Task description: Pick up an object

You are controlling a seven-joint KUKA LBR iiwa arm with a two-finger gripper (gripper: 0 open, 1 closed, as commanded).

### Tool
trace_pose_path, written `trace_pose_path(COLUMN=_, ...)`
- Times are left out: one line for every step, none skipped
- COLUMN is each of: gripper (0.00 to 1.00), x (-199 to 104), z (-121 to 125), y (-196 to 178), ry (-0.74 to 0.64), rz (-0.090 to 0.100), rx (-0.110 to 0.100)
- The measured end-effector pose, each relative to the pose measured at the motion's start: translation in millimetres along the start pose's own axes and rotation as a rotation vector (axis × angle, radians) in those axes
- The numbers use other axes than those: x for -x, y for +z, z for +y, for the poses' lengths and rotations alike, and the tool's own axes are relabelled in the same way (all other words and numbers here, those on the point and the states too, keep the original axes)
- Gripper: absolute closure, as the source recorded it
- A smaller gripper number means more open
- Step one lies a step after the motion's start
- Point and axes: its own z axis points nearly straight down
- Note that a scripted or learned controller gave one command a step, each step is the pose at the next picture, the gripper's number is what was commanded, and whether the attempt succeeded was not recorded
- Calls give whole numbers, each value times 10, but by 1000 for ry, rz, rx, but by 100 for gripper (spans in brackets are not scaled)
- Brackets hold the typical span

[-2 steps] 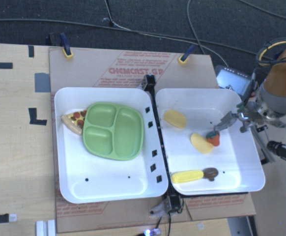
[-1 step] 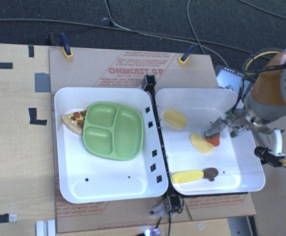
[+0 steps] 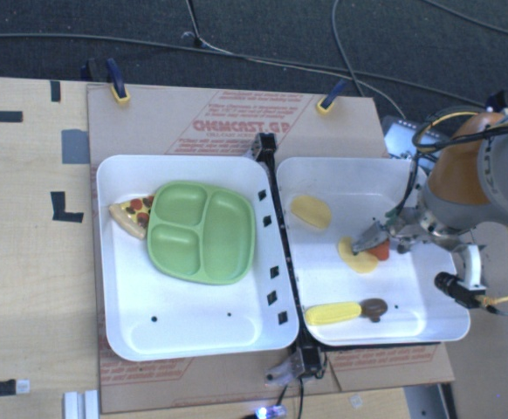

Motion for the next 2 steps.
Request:
trace_pose_path(gripper=100, x=3, z=19, y=-142, ry=-1, rz=-2, rx=6)
trace_pose_path(gripper=100, x=-82, z=-35, y=-659, ry=0, rz=2, rx=2)
